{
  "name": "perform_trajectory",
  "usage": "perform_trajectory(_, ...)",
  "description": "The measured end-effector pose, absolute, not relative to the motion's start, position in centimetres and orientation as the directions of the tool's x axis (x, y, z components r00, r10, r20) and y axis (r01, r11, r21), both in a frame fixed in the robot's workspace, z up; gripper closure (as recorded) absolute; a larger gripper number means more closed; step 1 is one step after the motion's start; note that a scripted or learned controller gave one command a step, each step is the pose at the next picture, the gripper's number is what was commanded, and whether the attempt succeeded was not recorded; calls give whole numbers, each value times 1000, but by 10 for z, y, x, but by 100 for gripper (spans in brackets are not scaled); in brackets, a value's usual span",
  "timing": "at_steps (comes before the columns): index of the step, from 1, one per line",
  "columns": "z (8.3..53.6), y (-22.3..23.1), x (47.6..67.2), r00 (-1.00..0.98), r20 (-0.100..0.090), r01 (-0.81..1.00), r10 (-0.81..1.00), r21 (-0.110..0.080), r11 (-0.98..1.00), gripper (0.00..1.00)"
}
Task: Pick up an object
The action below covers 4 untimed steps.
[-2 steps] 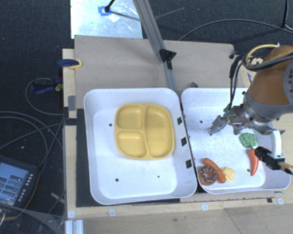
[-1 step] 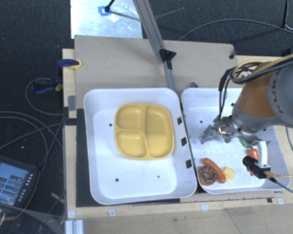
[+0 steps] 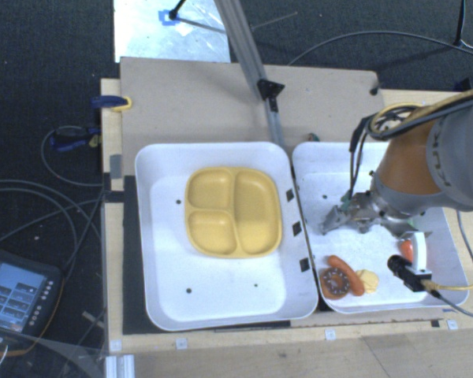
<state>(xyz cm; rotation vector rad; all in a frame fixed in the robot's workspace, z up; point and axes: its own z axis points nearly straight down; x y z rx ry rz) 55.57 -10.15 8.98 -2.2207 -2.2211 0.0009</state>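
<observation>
Grey arm (image 3: 461, 152) w/ orange band (image 3: 406, 164), black & yellow cables (image 3: 394, 116) at wrist.

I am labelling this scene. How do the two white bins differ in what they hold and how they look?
The left bin holds one yellow divided plate; the right bin holds small food pieces: a sausage, a donut and a pale piece. The arm, with its tool, hangs over the right bin, not the left bin. Both bins are white and shallow.

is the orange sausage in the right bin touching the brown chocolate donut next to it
Touching. In the camera view, the orange sausage lies slantwise against the upper right edge of the brown chocolate donut in the right white bin, with no white floor between them.
</observation>
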Motion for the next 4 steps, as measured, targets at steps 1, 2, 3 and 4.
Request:
perform_trajectory(1,102,-101,557,0,1,1000,1000,3,0,100)
perform_trajectory(2,166,-104,558,-5,-1,1000,1000,8,5,100)
perform_trajectory(3,210,-101,561,-6,-1,1000,1000,7,7,100)
perform_trajectory(4,263,-101,563,-7,-1,1000,1000,8,7,100)
